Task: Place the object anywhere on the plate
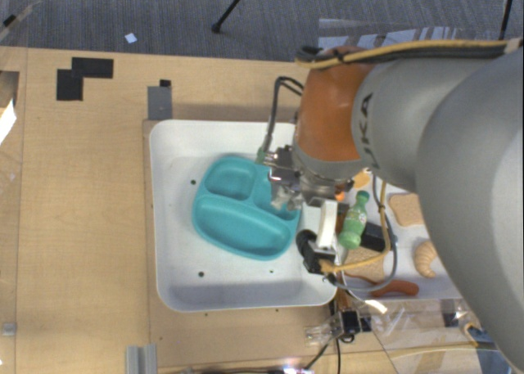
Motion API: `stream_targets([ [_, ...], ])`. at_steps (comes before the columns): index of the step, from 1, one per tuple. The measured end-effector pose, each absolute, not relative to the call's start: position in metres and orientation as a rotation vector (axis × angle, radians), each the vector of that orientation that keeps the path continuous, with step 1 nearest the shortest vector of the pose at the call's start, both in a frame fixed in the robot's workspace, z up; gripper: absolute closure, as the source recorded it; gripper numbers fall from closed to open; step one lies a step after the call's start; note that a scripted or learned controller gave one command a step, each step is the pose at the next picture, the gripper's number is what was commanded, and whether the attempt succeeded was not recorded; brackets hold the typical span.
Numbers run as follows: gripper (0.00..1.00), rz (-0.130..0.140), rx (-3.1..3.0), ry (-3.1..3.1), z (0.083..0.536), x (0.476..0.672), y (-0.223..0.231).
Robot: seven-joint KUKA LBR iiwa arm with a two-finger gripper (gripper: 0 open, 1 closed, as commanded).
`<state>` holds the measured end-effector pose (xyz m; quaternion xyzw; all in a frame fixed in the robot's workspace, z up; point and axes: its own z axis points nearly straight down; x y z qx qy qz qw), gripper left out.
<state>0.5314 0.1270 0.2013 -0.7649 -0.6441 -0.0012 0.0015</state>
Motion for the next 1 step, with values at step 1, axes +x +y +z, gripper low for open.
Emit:
stream_targets([
  [1, 0.00, -0.003, -2.407, -2.017, 0.2013, 0.5321, 0.1243],
])
